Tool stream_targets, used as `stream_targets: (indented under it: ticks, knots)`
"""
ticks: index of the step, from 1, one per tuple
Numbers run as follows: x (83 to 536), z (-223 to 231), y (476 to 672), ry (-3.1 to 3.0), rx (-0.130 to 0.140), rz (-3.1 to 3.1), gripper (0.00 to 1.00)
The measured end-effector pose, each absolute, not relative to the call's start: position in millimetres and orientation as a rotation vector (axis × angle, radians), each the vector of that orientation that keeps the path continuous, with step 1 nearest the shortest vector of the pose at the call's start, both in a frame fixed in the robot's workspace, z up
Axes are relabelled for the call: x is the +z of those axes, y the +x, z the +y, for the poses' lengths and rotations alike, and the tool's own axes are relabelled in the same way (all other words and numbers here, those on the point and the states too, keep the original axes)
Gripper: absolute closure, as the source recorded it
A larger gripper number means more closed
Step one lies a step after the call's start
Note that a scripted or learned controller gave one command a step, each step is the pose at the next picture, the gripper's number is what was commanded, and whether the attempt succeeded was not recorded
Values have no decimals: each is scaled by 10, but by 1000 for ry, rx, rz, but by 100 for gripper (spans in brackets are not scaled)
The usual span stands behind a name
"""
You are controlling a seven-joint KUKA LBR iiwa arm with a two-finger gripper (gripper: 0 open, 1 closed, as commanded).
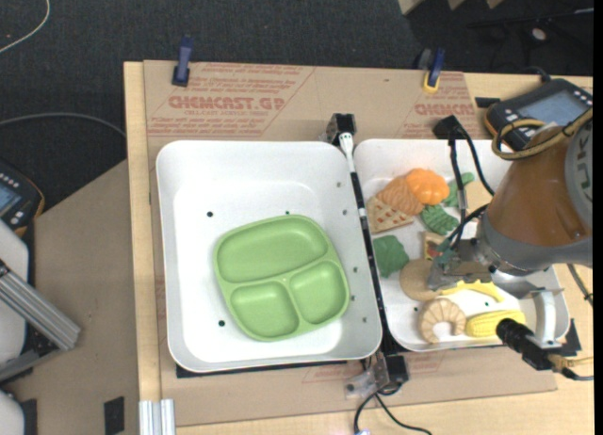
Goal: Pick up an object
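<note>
The right bin (391, 325) holds several toy foods. An orange piece (421, 185) lies at the back, with a tan waffle-like wedge (386, 209) beside it. A green chunk (389, 254) sits by the left wall. A tan disc (415, 281), a pale curled pastry (439, 318) and a yellow corn cob (488, 323) lie near the front. My gripper (445, 270) hangs low over the middle of this bin, just above the tan disc and next to a yellow banana-like piece (468, 289). The wrist hides what lies under it.
The left bin (179, 235) holds a green divided plate (281, 275). A dark green leafy piece (439, 219) lies behind the gripper. Cables (459, 165) run over the right bin's back rim. The arm's grey body (537, 207) covers the bin's right side.
</note>
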State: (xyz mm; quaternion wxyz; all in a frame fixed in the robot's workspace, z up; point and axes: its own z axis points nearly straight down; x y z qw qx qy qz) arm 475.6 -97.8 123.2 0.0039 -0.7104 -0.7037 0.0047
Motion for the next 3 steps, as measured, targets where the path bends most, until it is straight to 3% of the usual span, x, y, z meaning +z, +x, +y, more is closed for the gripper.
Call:
stream_targets:
  ticks: [1, 2, 3]
  knots:
    - [1880, -377, 4940, -2216, -9, -2232, 100]
    - [1843, 207, 4859, -2211, -1, -2227, 100]
    - [3534, 833, 4809, -2216, -29, -2239, 100]
